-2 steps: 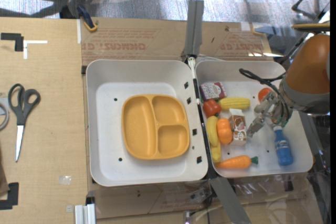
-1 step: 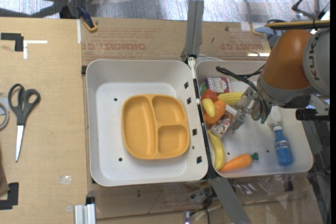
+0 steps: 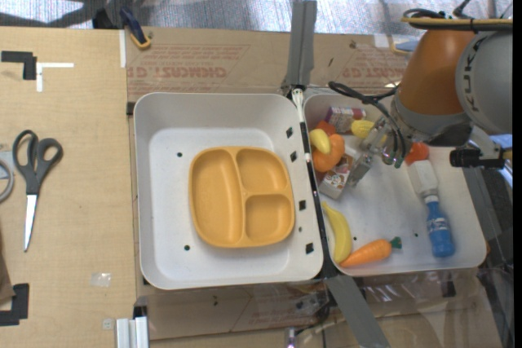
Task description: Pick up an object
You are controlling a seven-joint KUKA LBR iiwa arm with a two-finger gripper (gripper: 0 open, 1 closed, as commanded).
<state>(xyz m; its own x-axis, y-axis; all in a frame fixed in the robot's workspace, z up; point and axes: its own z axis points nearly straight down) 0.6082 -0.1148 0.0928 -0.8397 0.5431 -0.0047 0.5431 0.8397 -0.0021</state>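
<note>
In the right bin [image 3: 391,212], my gripper [image 3: 377,149] hangs low over the upper left part, under the arm's orange band [image 3: 432,73]. Just below and left of it lies a small grey and red packet [image 3: 337,180]. Beside that are a yellow fruit [image 3: 320,141] and an orange piece [image 3: 328,159]. A small box [image 3: 347,118] with a yellow item [image 3: 361,127] lies at the bin's top. Along the front edge rest a banana [image 3: 339,231] and a carrot [image 3: 367,252]. A white and blue bottle [image 3: 432,212] lies on the right side.
The left bin [image 3: 159,200] holds a yellow divided plate [image 3: 242,196]. Scissors [image 3: 33,175] lie on the wooden bench at far left. A grey divider bar [image 3: 302,45] rises between the bins at the back. Bare floor shows in the right bin's middle.
</note>
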